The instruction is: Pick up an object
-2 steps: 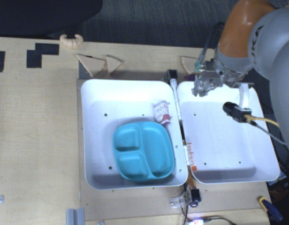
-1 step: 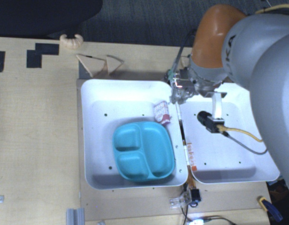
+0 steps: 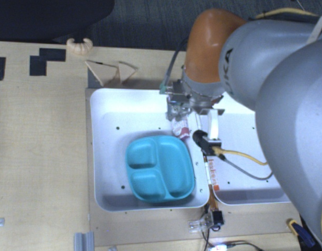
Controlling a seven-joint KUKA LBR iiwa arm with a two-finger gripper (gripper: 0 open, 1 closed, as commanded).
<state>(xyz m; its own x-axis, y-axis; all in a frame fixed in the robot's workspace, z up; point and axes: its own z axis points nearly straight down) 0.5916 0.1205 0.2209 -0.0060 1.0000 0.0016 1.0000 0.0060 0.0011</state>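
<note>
Gripper low at left bin's right wall | you can't tell its finger state | blue tray lies just below-left, long axis diagonal | small reddish item at fingertips

The wooden tabletop carries a white bin, the landmark here. A second white bin sits touching its right side. Beyond the first bin's far left corner lies a small beige knot-like piece, with black patches farther left.
</note>
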